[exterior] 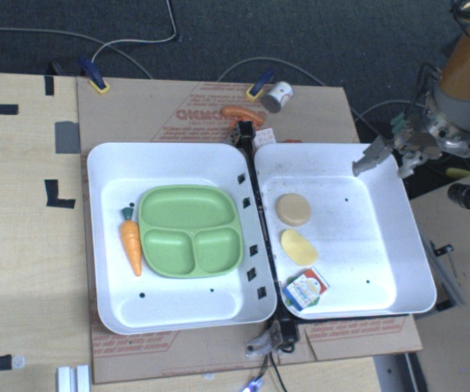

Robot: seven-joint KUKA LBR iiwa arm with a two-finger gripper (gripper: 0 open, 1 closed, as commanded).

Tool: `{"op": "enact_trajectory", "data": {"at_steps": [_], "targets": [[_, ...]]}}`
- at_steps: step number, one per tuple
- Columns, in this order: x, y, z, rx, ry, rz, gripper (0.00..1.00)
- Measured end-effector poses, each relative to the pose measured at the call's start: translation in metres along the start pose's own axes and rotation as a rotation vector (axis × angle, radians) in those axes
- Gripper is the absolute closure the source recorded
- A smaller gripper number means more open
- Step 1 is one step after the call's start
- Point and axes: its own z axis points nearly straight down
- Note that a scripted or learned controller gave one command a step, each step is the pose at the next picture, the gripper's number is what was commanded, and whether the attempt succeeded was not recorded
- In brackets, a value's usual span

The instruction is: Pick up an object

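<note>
While your gripper [375,158] hovers at the right bin's [398,243] far edge, jaw state unreadable, nothing is picked; every step remains.

You see two glossy white plastic bins [170,309] on matt brown cardboard [210,117]; left of the gripper [379,157], a smooth green plastic tray [190,229] looks matt.
</note>
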Motion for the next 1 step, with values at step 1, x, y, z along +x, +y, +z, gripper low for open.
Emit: {"op": "enact_trajectory", "data": {"at_steps": [1], "targets": [[0.0565, -0.0062, 0.0972, 0.002, 0.001, -0.001, 0.00]]}}
